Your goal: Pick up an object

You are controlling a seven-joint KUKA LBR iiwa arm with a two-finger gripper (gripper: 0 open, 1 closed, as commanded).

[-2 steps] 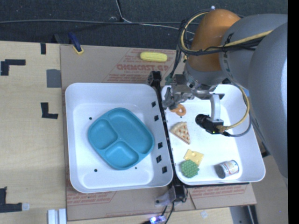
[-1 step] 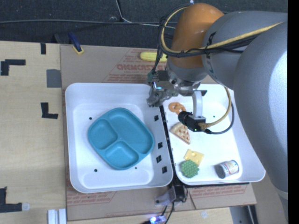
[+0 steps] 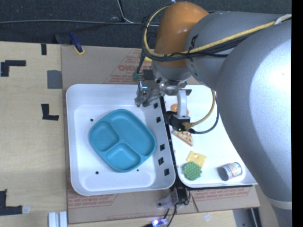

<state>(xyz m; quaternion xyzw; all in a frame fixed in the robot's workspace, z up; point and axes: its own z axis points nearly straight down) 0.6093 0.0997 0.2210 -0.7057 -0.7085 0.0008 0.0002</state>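
- I see the gripper (image 3: 163, 94) at the far end of the divider between the two bins, its metal parts straddling the wall; the left cluster hangs over the left bin (image 3: 75, 126), a pale finger-like piece drops on the right-bin side.
- I cannot tell whether the fingers are wide or narrow; the wrist and cabling crowd them, and nothing is plainly visible between them.
- Right bin (image 3: 236, 179), nearest the gripper: a small orange piece (image 3: 174, 109) just beside the pale piece, mostly hidden by it and by a black connector.
- Just below that, a tan wedge like a pizza slice (image 3: 183, 136) lies flat against the divider, apart from the gripper.
- Nearer the front: a yellow cheese-like block (image 3: 196, 159) touching a green bumpy ball (image 3: 192, 171); a small silver can (image 3: 230, 170) lies on its side to their right.
- Left bin: a blue divided plate (image 3: 122, 139) sits flat in the middle, well apart from the gripper.
- The arm (image 3: 255, 79) covers the right bin's far right part and back corner; what lies under it I cannot make out.
- A yellow cable (image 3: 213, 115) loops over the right bin.
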